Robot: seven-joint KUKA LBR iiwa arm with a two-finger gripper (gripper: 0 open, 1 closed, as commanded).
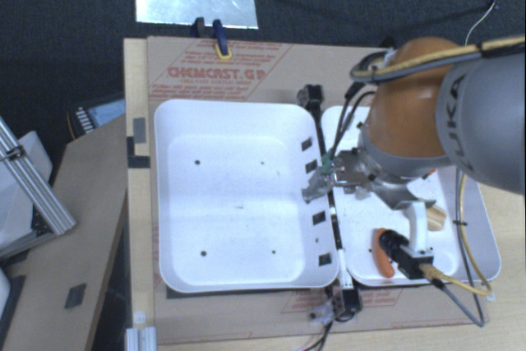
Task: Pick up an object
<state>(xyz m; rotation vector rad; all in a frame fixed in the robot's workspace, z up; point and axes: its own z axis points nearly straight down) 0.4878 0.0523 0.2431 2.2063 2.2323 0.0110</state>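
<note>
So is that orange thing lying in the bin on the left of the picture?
No. The orange object lies in the right-hand bin, close to that bin's near edge.

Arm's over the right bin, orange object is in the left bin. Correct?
No. The camera view shows the orange object in the right bin, not the left bin. The arm is over the right bin, as stated.

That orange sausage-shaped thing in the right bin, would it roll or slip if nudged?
The orange thing looks long and rounded, so it may well roll sideways. It lies near the front wall of the right bin, which would probably stop it soon. It is small beside the bin, so likely light.
</note>
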